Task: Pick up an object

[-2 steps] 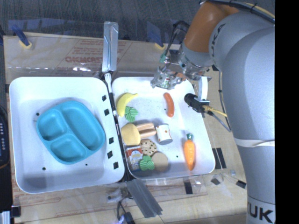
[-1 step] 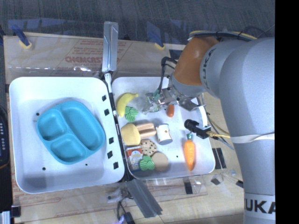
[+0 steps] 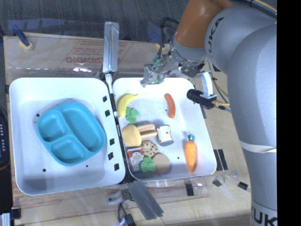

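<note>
Several toy foods lie loose in the right bin [image 3: 200,121], none of them between the gripper's tips. Nearest the gripper [image 3: 151,74] is a yellow banana [image 3: 124,102] by the bin's far left corner, just below and left of the tool; a red sausage [image 3: 170,105] lies below and to its right, near the bin's middle far part. Well apart from the tool, toward the near side: a green leafy piece [image 3: 132,114] touching the banana, a tan bread-like block [image 3: 131,134] with a bun [image 3: 146,128] beside it, a small white can [image 3: 164,135], a speckled cookie [image 3: 149,148], a second green piece [image 3: 148,164], a round tan disc [image 3: 161,162], and an orange carrot [image 3: 190,154] by the right wall. Gripper hangs over the far rim of the right bin, metallic, blurred; whether its tips are spread or together I cannot tell. Left bin [image 3: 19,126] holds a blue divided tray [image 3: 70,133]. Grey arm with orange band [image 3: 197,18] enters from the right.
</note>
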Controlling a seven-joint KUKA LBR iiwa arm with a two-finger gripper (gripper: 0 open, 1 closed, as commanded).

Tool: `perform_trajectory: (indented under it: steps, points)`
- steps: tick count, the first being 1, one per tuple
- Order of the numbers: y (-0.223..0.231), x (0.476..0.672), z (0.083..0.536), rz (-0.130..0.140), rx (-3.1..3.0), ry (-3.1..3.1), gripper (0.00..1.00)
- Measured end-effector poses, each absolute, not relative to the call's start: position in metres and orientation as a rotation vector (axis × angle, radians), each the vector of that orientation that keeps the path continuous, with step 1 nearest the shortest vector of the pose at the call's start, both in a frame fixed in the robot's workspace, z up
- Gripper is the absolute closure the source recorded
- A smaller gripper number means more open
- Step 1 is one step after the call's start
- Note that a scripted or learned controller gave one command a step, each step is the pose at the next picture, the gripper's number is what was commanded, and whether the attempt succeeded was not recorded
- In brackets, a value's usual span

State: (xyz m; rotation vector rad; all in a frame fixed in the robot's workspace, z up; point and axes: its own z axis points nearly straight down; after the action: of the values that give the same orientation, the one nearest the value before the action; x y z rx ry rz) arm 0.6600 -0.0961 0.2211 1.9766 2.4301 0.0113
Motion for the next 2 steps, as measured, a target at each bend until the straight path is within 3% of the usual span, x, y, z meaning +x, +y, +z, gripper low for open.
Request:
perform_trajectory:
  steps: [2]
  points:
    - [-0.162, 0.657, 0.313, 0.000, 2.398, 2.026, 1.00]
